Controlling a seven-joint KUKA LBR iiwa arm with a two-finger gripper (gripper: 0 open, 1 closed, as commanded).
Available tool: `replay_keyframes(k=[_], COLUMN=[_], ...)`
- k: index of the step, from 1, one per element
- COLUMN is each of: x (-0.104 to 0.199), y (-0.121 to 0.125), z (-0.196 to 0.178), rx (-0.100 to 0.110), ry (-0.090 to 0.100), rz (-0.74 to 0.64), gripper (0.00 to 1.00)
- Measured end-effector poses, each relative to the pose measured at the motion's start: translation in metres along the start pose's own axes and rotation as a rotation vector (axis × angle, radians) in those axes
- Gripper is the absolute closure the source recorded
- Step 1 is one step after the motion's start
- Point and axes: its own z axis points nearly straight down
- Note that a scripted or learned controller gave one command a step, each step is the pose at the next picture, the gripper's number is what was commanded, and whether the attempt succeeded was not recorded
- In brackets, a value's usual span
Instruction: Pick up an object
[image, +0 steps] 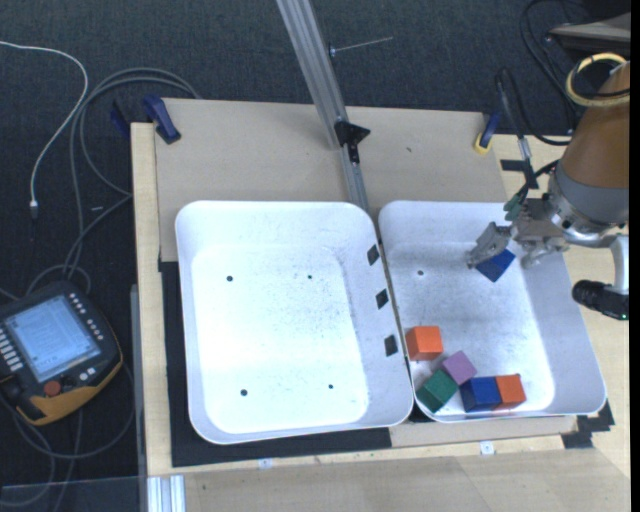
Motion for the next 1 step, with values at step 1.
replay_keyframes(k=[1], x=[-0.0609], y=[0.0289], z=[0.1133], rx=[0.006], ry=[-0.001], rz=[0.003], gripper=[0.0])
